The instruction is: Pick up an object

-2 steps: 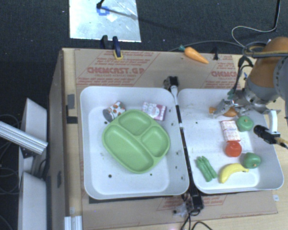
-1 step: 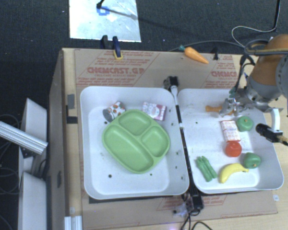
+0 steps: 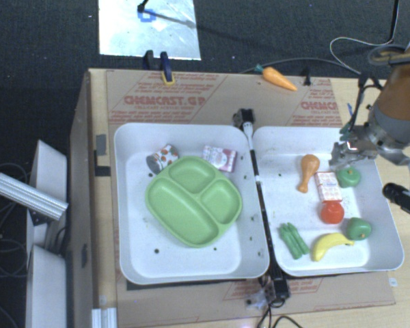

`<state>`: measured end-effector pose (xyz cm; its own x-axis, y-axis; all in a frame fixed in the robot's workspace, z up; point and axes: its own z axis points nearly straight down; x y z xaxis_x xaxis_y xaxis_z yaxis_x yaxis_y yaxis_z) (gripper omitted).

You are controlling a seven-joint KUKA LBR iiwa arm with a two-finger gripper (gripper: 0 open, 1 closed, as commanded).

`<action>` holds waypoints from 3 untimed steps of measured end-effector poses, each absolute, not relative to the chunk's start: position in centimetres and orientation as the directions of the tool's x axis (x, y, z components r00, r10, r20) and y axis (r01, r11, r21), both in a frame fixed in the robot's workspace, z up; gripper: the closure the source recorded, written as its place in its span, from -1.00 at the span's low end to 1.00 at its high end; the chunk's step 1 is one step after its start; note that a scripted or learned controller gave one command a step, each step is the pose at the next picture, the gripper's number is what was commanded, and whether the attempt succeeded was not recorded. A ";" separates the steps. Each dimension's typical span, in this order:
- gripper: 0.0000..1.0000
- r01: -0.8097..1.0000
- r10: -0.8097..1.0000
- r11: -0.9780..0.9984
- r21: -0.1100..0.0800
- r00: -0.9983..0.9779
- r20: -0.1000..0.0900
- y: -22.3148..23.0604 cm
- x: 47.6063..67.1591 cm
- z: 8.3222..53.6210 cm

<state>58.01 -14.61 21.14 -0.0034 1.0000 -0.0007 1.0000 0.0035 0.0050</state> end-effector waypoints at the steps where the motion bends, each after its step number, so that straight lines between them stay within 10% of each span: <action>1: -1.00 1.000 1.000 0.003 0.002 -0.003 0.000 -14.6 57.9 21.0; 2: -1.00 1.000 1.000 0.004 0.007 -0.004 -0.003 -20.3 63.4 9.6; 3: -1.00 1.000 1.000 0.003 -0.002 -0.003 0.002 -20.5 66.9 8.6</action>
